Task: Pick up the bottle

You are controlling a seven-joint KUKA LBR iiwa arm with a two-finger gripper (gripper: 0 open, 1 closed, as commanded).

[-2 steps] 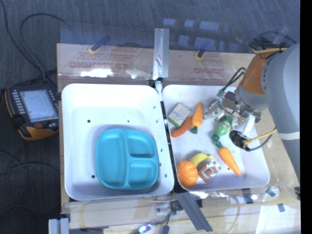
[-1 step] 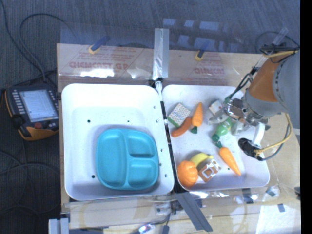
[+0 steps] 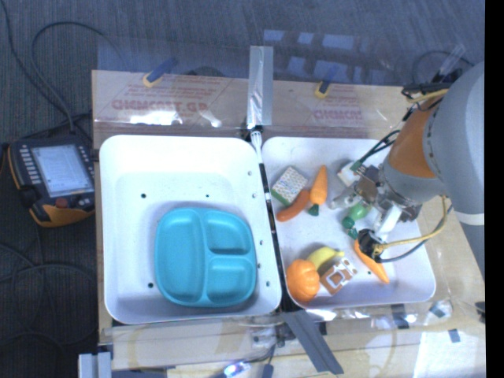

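In the right bin [image 3: 409,286], a small green bottle [image 3: 353,213] lies near the middle, partly covered by the gripper. My gripper [image 3: 368,208] is low over the bin, directly above and touching the bottle's right side. The grey arm with its orange band [image 3: 409,152] reaches in from the right. The wrist hides how the bottle sits against the gripper.
The right bin also holds a carrot [image 3: 317,186], an orange vegetable [image 3: 293,209], a speckled block [image 3: 289,182], another carrot [image 3: 371,261], a yellow banana [image 3: 323,256], an orange [image 3: 302,280] and a small box [image 3: 340,274]. A blue divided plate [image 3: 206,256] lies in the left bin [image 3: 126,172].
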